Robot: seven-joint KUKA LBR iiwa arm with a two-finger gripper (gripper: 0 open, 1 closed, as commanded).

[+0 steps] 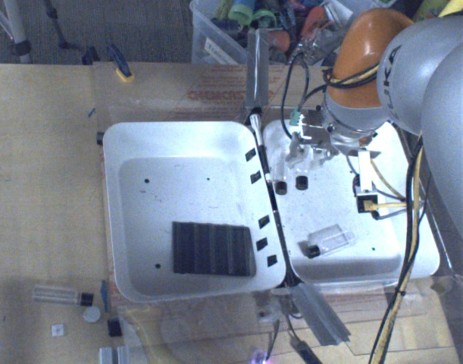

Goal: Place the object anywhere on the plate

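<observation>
Left bin [125, 203], ribbed dark rectangular plate [213, 249], right bin [383, 260], clear blocky obj [331, 240]

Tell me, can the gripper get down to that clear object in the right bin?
Probably yes. The gripper hangs over the right bin, and the clear object lies apart from it on the bin floor with nothing on top.
</observation>
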